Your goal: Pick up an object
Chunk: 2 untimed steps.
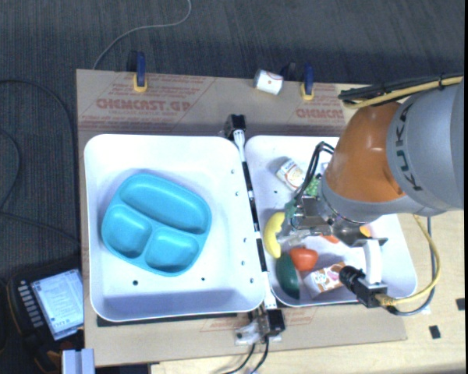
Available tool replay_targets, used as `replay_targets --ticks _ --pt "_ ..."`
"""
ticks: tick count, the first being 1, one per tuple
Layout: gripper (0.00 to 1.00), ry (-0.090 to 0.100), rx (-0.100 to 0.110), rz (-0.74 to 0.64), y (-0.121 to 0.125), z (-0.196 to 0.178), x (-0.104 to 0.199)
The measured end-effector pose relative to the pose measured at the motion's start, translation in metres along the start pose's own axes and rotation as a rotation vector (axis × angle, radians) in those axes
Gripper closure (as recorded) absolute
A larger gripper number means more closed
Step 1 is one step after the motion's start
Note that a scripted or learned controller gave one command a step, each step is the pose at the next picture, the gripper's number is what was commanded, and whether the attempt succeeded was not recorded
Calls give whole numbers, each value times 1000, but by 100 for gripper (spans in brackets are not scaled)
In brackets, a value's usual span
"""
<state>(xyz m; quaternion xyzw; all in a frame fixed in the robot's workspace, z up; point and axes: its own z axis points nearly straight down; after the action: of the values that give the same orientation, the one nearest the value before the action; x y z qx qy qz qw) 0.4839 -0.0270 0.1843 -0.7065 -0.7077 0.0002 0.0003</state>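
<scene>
Banana [273, 234] lay just left of my claw [310, 223] (long axis running up-down); I couldn't tell its grip state.

- Setting: I logged this as a robotics lab or test cell, not a home or kitchen.
- Bench [444, 341]: pale wood top carrying a brown board [179, 104] with its printed protective film left on, held by blue and yellow clamps [140, 68].
- Fixtures: two shallow white bins [101, 209] sat side by side on that board.
- Machinery: a grey industrial arm [429, 146] with an orange band reached in from the right.
- Wiring: loose cables [152, 26] trailed over dark carpet [47, 29]; a handheld control unit [51, 302] lay at lower left.
</scene>
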Motion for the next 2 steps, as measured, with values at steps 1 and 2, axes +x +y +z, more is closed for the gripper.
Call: replay_targets --ticks 1,2 --pt "0 0 0 1 0 0 -1" --pt "0 0 0 1 0 0 -1"
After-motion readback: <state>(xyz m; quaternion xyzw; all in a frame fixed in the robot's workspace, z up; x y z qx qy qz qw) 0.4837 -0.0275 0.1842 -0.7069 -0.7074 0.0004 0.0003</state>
